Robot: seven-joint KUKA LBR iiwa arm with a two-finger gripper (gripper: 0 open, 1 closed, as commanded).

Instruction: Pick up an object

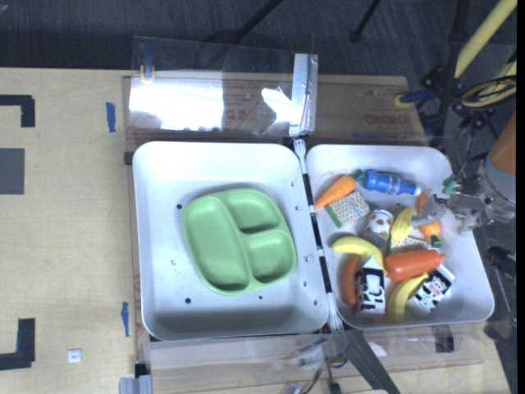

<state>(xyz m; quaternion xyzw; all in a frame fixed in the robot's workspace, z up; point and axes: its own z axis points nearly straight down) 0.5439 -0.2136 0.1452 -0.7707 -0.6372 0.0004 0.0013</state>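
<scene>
Gripper [447, 199]: whether its fingers are apart or together cannot be told; the tips blur into the clutter at the right bin's far-right rim. Nothing is visibly held.

Left bin [156, 220]: white, shallow, bearing only a green divided plate [239, 238] laid flat in its middle, most likely the cleared side where picked things would go.

Right bin [472, 290]: white, shallow, touching the left bin along a shared edge. All loose objects, the candidates for picking, are heaped here, touching or overlapping, which will probably make a clean grasp awkward.

Arm [502, 171]: enters from the right, wrist low over the right bin's rim, orange band at the frame edge; the pose reads as poised at the pile's edge, with no grasp shown.

Contents, larger to smaller:
- red pepper-like piece [416, 262], lying across the pile's near side
- blue bottle [389, 182], on its side at the far edge
- carrot [336, 190], beside the bottle
- yellow banana [358, 245], mid-pile
- black-and-white carton [372, 289], near the front wall
- checkered block [349, 209], just below the carrot
</scene>
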